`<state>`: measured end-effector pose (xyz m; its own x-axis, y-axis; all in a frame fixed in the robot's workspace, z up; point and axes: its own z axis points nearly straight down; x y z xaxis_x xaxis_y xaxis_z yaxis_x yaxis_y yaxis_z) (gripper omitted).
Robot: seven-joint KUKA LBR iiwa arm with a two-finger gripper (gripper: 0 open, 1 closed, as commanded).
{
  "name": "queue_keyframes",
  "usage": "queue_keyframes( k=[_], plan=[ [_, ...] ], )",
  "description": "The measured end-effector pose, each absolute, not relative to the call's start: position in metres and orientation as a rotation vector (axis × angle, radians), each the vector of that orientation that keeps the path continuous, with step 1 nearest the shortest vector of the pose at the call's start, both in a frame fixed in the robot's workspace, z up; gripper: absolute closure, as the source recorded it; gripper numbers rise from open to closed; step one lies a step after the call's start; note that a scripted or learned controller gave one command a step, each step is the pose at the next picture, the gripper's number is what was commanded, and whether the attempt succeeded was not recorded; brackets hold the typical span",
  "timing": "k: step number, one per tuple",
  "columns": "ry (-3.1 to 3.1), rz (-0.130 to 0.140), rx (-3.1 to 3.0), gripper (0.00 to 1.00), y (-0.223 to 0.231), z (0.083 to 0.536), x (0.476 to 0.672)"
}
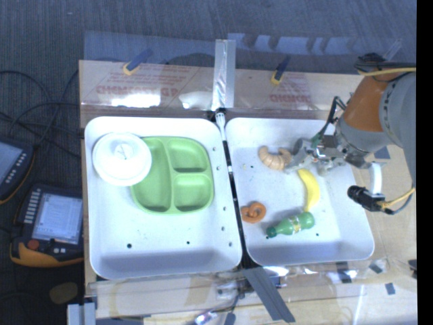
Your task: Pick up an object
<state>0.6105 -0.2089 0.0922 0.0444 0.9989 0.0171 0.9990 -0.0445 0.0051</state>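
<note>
**Gripper low over the right bin, beside the croissant and banana**

You are looking down on two white bins side by side on the table (pixel 101 73). The arm (pixel 379 110) comes in from the right, and its gripper (pixel 312 156) sits low over the upper part of the right bin (pixel 352 246). You cannot tell from this view whether the fingers are spread or closed, and nothing is visibly held between them.

Just left of the gripper lies a tan croissant (pixel 275 158). A yellow banana (pixel 310 188) lies right below the gripper, running down toward the bin's middle. Below it a green bottle (pixel 292 225) lies on its side, and to its left, near the bin's left wall, rests a small brown pretzel (pixel 254 212).

In the left bin (pixel 162 252) you have a green divided tray (pixel 177 175) with a white round lid (pixel 122 157) overlapping its upper left corner.
</note>
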Motion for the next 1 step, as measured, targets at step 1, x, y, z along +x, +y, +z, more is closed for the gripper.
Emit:
queue_keyframes(
  k=[1],
  plan=[
    [-2.178,-0.016,-2.274,1.00,-0.2127,0.0997,0.6109]
  ],
)
